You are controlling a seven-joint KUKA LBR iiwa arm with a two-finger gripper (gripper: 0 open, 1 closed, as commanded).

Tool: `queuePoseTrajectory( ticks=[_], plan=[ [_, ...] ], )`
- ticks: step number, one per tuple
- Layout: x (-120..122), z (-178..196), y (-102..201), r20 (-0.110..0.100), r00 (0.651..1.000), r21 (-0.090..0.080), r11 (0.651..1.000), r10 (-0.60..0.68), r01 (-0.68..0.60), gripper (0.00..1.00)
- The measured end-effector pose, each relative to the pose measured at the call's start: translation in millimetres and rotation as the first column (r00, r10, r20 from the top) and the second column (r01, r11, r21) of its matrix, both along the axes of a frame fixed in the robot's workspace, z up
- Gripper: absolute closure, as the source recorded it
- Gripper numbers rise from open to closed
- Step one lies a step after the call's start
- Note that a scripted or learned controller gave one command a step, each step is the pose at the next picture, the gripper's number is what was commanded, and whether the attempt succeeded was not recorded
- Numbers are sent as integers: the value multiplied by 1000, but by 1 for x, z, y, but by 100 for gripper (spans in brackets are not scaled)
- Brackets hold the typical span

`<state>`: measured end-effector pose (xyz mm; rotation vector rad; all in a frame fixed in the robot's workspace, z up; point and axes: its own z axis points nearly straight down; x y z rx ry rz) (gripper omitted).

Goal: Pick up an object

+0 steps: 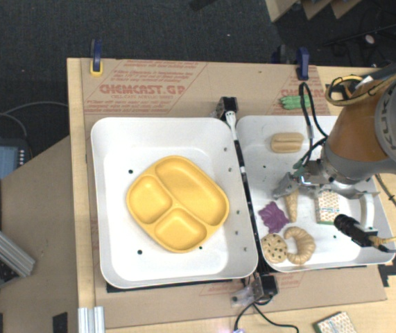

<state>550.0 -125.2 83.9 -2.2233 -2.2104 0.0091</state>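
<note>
Where the gripper (293,183) reaches down in the right bin (253,134), a tan cone-shaped piece (291,203) stands just beneath it, long axis running toward the near rim; whether the gripper holds it, or how wide it stands, I cannot tell. Around it lie one bread roll (286,143), one purple piece (274,217), one cookie (274,248), one croissant (299,245), one patterned packet (327,206). The left bin (107,186) bears one yellow divided plate (176,203)
</note>
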Motion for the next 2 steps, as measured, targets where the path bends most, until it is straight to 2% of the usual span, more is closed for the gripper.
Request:
queuePoseTrajectory(
  ticks=[1,2],
  plan=[
    [4,11,3,10,1000,-1,1000,5,-5,100],
    [13,108,117,20,1000,5,1000,19,-19,100]
  ],
)
